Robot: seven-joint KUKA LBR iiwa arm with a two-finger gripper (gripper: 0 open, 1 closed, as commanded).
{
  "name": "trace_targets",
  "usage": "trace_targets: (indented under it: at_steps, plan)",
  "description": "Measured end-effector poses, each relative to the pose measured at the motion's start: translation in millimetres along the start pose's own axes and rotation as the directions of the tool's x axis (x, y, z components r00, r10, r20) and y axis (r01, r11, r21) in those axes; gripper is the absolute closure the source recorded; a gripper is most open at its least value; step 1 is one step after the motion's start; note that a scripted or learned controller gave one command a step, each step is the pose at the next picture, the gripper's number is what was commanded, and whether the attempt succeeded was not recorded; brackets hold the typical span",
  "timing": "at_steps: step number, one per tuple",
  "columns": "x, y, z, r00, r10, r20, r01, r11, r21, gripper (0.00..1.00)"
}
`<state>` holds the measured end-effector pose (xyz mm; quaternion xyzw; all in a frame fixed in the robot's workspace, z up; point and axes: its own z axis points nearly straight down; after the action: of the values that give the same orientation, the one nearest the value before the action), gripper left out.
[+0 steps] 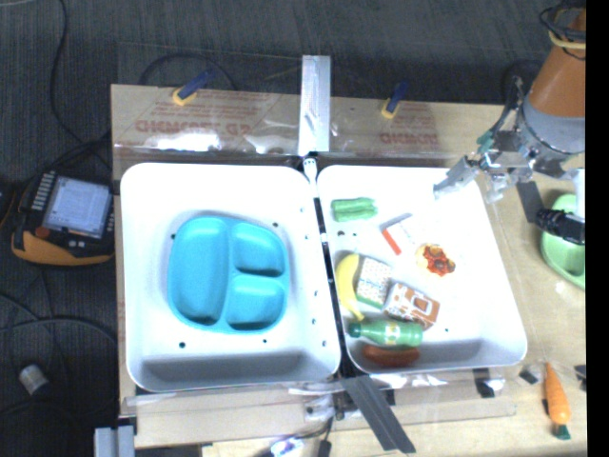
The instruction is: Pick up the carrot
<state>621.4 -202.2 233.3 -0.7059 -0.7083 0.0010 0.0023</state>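
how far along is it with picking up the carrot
Nothing looks done yet. The carrot lies on the bench at the lower right, outside the right bin, with nothing touching it. The gripper is over that bin's upper right corner, far from the carrot, with nothing visible between its fingers. Reaching the carrot, grasping it and lifting it all remain.

Left shallow white plastic bin (143,284): holds a sky-blue three-compartment plastic tray (228,272). Right shallow white plastic bin (495,293): pale green oblong block (353,208); yellow curved banana (346,284); green bottle with a white label (385,332); white box with orange print (411,305); red-and-orange speckled piece (438,260). Lower right of frame: orange carrot with a green tip (556,403) on the tan wooden bench (533,284).
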Motion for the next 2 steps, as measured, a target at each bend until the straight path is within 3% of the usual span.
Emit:
trace_targets:
  at_steps: [1,2]
  plan:
    - [13.2,-55.0,101.4,0.994,-0.110,0.000,0.110,0.994,0.002,0.00]
    - [44.8,-135.0,145.2,1.000,-0.024,0.006,0.024,1.000,-0.011,0.00]
